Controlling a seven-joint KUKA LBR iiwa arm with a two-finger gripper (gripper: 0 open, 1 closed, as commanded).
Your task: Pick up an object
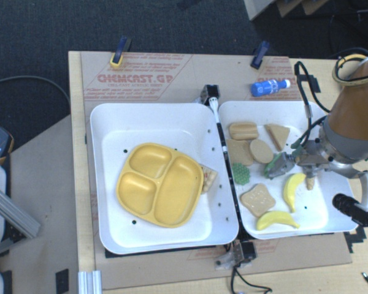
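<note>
Gripper [281, 164] low in right bin [319, 225], fingers hard to make out, can't tell if spread or pinching. Green item [240, 174] just left of it. Toast slice [258, 199] and two bananas [292, 190] [277, 220] below, bread pieces [243, 130] above. Yellow divided plate [159, 184] sits in left bin [110, 127]. Blue bottle [270, 87] on bench [172, 72] behind.

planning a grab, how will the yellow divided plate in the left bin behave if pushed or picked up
The plate looks like rigid plastic, so it is probably stiff and light. It lies flat and wide, so it would likely slide rather than tip. Its smooth rim may slip from the pincer.
</note>
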